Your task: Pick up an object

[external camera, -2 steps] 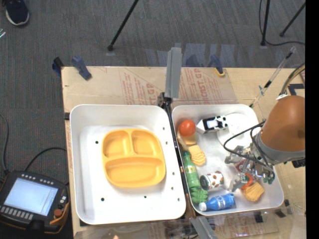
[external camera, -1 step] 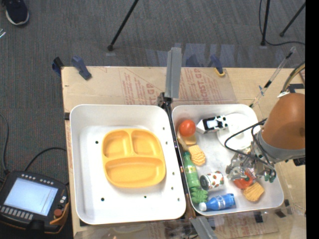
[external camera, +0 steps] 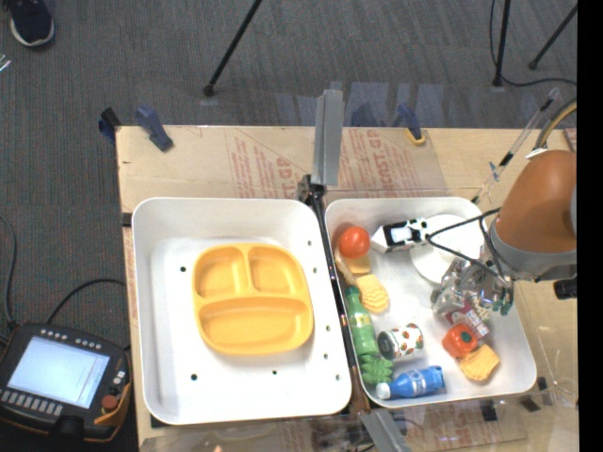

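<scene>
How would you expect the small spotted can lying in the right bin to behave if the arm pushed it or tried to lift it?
The spotted can lies on its side, so a push across its length would probably roll it. Its round, smooth-looking wall may slip under a loose grip. It looks small, so likely light, and the green bottle close beside it might get nudged.

One fixed camera, mounted above the bench (external camera: 283, 163), looking down at a slant. Takes in both white bins — left bin (external camera: 155, 281), right bin (external camera: 513, 332) — plus grey floor beyond the far edge. Arm (external camera: 537, 215) enters from the right. Moderate distance; whole bench visible.
</scene>
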